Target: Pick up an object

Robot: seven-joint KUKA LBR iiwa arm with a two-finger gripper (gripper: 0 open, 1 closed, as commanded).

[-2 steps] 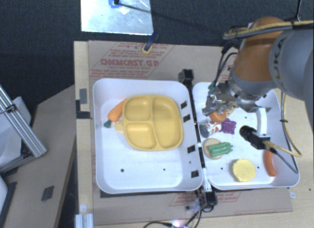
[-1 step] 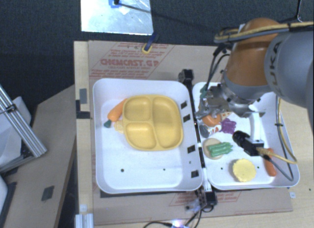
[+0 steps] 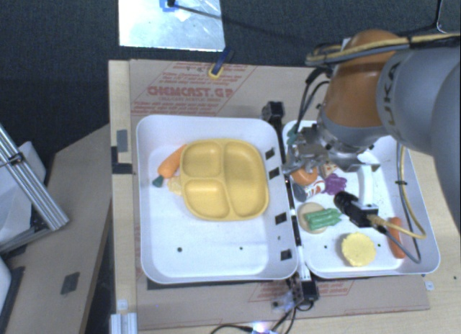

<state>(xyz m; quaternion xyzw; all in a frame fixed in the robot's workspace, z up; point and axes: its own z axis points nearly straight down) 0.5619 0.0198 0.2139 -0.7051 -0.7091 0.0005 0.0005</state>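
Note:
My gripper [image 3: 301,165] hangs low over the left side of the right bin [image 3: 425,253], under the grey wrist and orange band. Right below it lies a small orange toy [image 3: 307,177], partly covered by the gripper. A purple grape bunch [image 3: 334,182] sits just to the right of that. Nearer the front lie a green piece on a beige disc [image 3: 319,218], a yellow round piece [image 3: 358,249] and an orange stick [image 3: 395,237] by the right wall.
The left bin [image 3: 166,253] holds a yellow divided plate [image 3: 220,179] with an orange carrot [image 3: 171,162] against its left edge. A black-clipped divider [image 3: 284,181] separates the bins. Cardboard lies under both bins.

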